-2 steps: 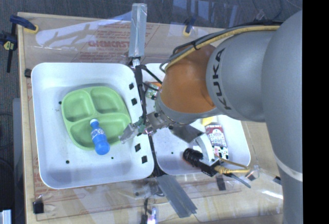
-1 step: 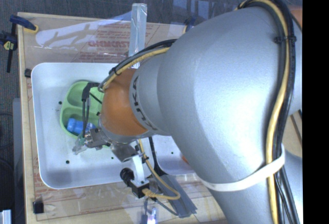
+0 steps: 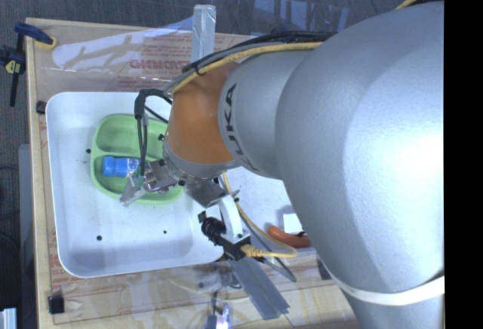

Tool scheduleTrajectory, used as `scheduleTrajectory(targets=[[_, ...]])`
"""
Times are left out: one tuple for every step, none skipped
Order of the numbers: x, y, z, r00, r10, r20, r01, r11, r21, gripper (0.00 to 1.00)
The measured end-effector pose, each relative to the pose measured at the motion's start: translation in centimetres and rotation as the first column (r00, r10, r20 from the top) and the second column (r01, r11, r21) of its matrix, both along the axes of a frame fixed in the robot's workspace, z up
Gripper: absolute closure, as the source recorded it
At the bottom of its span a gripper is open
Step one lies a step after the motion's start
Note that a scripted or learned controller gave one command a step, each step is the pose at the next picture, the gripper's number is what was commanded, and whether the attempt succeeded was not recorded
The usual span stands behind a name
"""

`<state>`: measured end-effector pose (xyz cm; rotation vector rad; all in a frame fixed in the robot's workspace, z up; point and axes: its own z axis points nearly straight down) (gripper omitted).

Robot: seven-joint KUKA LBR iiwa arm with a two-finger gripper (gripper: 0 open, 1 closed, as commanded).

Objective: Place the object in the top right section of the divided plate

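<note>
The single camera sat above the worktop (image 3: 90,56) and looked down on it at a slant. It stood close enough that the grey arm (image 3: 355,146), reaching in from the right, blocked most of the right bin. The left white bin (image 3: 68,229) lay nearly whole in view, with dark floor showing beyond the worktop's far edge.

The arm (image 3: 332,116) bears dark letters, "UKA", just right of its orange band (image 3: 198,124); the bench's red print is unreadable.
</note>
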<state>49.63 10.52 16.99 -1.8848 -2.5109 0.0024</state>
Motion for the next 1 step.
scheduleTrajectory(targets=[[9.85, -3.12, 17.11, 0.993, 0.120, 0.002, -0.120, 0.993, 0.000, 0.00]])
